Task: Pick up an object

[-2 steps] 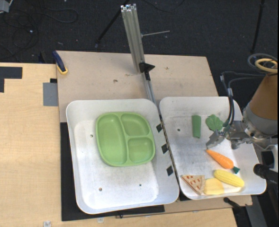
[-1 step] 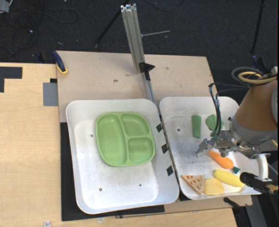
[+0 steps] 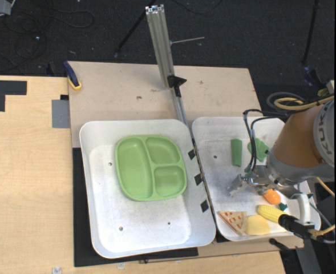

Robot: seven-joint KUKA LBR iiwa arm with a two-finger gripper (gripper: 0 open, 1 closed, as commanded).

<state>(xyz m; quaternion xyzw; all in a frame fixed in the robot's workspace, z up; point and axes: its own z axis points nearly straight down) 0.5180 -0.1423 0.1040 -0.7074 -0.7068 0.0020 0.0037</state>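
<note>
My gripper [image 3: 237, 185] is low over the floor of the right bin [image 3: 213, 136], near its middle, open with nothing between its fingers. A green block [image 3: 237, 152] lies just beyond it, and a second green piece [image 3: 261, 149] sits partly behind the cables. To the gripper's right, by the wrist, is a small orange object [image 3: 272, 196]. Along the bin's front edge lie a yellow corn cob [image 3: 268, 212], a pizza slice [image 3: 233, 220] and a pale yellow piece [image 3: 258, 226].
The left bin [image 3: 99, 221] holds a green divided plate [image 3: 152, 167]. A metal post [image 3: 162, 44] rises behind the bins, above the ridge between them. The arm's grey and orange body [image 3: 299, 144] covers the right bin's far right side.
</note>
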